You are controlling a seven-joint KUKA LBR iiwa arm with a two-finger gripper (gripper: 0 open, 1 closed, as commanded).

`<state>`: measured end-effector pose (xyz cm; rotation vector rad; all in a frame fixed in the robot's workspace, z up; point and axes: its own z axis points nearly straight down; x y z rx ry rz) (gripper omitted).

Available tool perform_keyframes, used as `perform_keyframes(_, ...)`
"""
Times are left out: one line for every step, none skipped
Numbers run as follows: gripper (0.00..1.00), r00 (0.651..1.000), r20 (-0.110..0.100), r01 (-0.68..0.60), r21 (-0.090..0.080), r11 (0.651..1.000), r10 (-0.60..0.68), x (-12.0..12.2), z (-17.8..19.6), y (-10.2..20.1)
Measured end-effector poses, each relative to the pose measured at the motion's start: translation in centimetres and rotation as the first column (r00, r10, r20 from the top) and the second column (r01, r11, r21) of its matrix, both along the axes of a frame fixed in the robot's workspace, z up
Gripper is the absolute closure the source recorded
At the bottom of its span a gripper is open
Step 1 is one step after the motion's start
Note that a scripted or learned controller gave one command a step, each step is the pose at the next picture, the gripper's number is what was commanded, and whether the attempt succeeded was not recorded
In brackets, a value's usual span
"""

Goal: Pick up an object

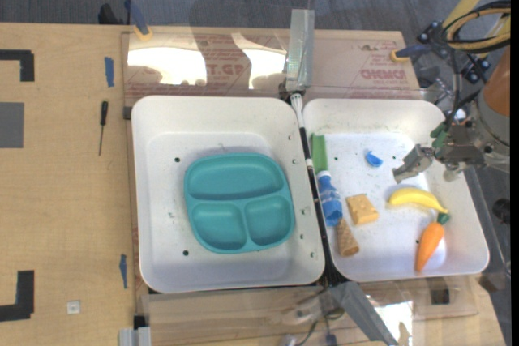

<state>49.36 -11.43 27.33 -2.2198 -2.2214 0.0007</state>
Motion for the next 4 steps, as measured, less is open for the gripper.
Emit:
perform_keyframes(0.0, 0.995, 0.005, 0.096, 0.0, 0.995, -0.096, 5.0, 4.6, 1.0)
perform_keyframes(0.0, 0.999, -0.007, -0.033, 0.001, 0.999, 0.033, 2.7, -9.3, 6.4)
perform_keyframes(0.0, 0.994, -0.005, 0.106, 0.0, 0.994, -0.106, 3.0, -14.8, 0.2)
perform_keyframes(0.0, 0.999, 0.006, 0.052, -0.001, 0.999, -0.052, 3.8, -18.6, 1.4)
